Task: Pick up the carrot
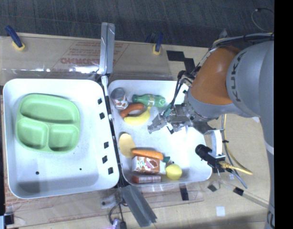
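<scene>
We judge the slender orange plastic carrot [147, 153] light, rigid, slippery; grasp mid-length. The metal two-finger gripper [159, 120] hovers apart; opening indeterminable.

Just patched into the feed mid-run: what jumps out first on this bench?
The big grey arm with its orange band dominates the right side, its tool hanging over the right bin. In the left bin a green sectioned tray stands out. The carrot lies toward the right bin's near edge, beside a yellow lemon.
</scene>
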Controlling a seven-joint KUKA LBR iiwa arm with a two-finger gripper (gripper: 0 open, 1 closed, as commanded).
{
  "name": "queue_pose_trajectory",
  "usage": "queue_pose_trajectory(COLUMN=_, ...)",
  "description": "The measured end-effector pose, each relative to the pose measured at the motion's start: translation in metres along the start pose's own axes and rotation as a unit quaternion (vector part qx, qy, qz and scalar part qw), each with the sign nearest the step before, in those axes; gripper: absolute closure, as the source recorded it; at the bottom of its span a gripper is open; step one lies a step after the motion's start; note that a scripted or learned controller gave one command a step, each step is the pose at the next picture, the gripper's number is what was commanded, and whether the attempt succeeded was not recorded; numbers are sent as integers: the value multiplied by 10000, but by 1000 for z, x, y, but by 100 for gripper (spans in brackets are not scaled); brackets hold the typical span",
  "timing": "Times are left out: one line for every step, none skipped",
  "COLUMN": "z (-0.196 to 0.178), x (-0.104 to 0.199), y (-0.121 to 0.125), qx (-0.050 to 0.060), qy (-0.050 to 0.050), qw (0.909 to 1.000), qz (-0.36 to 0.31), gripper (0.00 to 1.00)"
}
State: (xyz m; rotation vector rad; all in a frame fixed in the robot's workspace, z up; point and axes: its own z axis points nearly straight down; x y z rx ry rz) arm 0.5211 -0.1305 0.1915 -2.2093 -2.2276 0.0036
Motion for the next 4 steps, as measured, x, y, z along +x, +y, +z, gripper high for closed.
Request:
queue_pose_trajectory(z=9, x=-24, y=-35, qx=-2, qy=-3, qw=10000, qz=-19, gripper=0)
queue_pose_trajectory(z=100, x=14, y=-43, qx=-27, qy=-9, qw=9900, qz=-1410, gripper=0)
queue_pose_trajectory(z=91, x=13, y=-43, qx=-25, qy=-16, qw=9897, qz=-1430, gripper=100)
queue_pose_trajectory(z=-87, x=70, y=-38, qx=-28, qy=-16, qw=9751, qz=-2217, gripper=100)
